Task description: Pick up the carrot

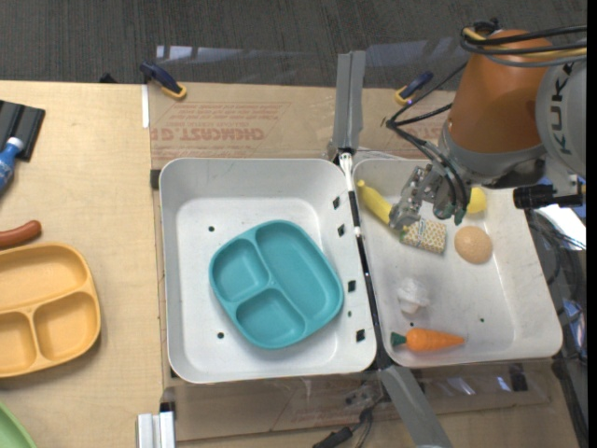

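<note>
Your gripper (408,215) (fingers' state: can't tell) hangs over the banana (375,203); carrot (428,340) lies well nearer the camera, long axis left-right.

The arm (508,101) hides the banana's (375,203) middle (its top is cut off).

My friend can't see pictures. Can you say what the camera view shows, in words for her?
A robot arm's gripper hovers over the back of the right bin, near a banana, a small patterned block and an egg. The carrot lies untouched at the bin's front. The left bin holds a teal divided plate.
</note>
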